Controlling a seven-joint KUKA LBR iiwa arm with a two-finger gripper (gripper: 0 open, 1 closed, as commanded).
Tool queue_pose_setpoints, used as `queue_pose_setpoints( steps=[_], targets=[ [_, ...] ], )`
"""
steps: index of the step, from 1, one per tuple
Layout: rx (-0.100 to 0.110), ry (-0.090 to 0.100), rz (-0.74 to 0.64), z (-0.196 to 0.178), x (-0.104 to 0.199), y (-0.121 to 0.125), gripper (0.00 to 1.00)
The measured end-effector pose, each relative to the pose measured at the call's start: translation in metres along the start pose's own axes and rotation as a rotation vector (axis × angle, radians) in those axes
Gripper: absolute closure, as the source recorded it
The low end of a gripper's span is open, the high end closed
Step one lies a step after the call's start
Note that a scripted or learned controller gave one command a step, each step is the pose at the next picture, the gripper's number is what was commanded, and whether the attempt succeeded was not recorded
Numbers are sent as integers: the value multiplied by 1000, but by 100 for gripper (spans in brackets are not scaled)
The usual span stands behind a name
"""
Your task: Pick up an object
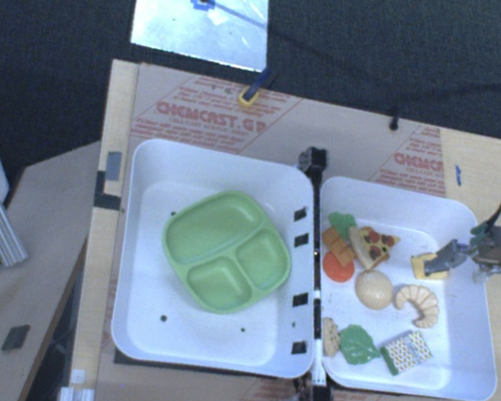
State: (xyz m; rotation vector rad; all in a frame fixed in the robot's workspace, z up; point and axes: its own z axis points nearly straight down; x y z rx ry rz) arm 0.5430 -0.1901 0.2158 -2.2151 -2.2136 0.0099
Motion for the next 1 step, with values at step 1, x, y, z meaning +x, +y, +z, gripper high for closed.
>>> queue_pose_setpoints(
  steps=[1],
  targets=[
    [-13, -3, -4, -7, 1, 3, 0]
  ],
)
